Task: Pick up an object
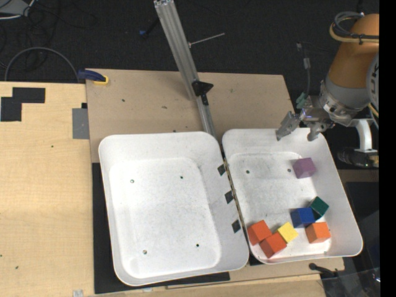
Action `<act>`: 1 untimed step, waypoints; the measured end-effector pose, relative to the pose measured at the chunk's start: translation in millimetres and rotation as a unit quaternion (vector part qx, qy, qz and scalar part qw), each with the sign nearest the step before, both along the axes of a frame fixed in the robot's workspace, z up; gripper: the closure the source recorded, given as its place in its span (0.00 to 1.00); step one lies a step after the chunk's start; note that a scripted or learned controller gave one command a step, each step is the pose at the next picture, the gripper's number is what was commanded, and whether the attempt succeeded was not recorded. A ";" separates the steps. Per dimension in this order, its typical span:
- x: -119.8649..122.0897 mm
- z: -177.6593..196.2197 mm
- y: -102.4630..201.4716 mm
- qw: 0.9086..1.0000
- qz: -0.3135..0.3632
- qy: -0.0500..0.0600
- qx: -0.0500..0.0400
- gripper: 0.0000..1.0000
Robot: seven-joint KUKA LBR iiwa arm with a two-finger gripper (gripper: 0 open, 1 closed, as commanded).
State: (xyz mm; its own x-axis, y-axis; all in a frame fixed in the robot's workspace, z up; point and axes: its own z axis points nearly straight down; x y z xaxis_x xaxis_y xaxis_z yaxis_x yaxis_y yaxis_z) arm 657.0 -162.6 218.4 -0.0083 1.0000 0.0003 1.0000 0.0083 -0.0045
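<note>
Purple cube [303, 167], matte and slightly tilted, lies alone near the right bin's [247, 142] far right corner. Tool [301, 129] hangs over that bin's far edge, fingers spread, holding nothing.

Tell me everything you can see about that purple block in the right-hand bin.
The purple block is a small cube with a pale, matte lilac look, maybe foam or painted wood. It sits flat on the floor of the right bin, in its far right part, slightly turned against the bin's edges. It stands alone, touching no other block; the coloured ones cluster nearer the front. The gripper hangs beyond it, apart from it.
</note>
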 end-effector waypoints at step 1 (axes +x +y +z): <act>-11.6 -3.1 11.8 1.000 -0.001 0.000 0.000 0.00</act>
